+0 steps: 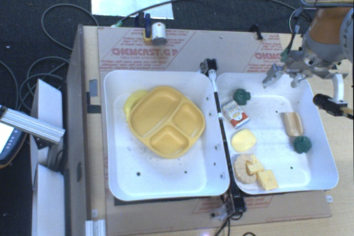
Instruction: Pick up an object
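Observation:
My gripper (286, 78) hangs over the far edge of the right bin (318, 174), its two fingers spread open with nothing between them. Below it in that bin lie a dark green broccoli piece (241, 96), a small red and white carton (235, 113), a tan bread roll (292, 123), a second green piece (302, 144), a pale yellow round item (243, 141), and crackers with cheese cubes (255, 169). The left bin (127, 179) holds a yellow divided tray (166, 120) lying on a yellow item (131, 103).
Brown cardboard (182, 47) lies under and behind both bins. A blue and yellow clamp with a grey cylinder (152, 30) stands at the back. A black divider bar (218, 119) runs between the bins. Cables trail over the dark floor at left.

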Available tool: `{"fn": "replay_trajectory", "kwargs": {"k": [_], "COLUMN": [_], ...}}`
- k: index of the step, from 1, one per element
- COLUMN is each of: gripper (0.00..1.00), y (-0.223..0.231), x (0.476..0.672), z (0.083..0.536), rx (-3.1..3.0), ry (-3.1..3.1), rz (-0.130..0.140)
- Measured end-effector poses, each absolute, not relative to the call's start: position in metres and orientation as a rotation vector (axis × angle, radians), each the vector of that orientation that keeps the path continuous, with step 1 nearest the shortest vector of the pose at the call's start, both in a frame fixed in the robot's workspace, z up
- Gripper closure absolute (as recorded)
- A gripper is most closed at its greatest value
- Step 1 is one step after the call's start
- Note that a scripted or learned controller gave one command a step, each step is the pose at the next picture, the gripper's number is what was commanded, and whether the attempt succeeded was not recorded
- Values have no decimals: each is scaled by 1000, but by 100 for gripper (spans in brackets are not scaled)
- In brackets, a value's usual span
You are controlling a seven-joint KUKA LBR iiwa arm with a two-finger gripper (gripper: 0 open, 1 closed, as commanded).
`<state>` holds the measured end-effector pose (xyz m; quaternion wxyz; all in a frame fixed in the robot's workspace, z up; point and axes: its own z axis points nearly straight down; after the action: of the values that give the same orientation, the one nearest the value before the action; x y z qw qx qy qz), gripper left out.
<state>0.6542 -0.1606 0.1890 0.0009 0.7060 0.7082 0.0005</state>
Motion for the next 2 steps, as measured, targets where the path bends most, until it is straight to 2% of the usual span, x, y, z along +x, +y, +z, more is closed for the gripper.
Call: {"fn": "replay_trajectory", "kwargs": {"k": [1, 2], "gripper": [0, 0], "y": [-126, -87], "x": [669, 669], "z": [134, 84], "rx": [2216, 2216], "ry": [2227, 2227], "rz": [2, 2]}}
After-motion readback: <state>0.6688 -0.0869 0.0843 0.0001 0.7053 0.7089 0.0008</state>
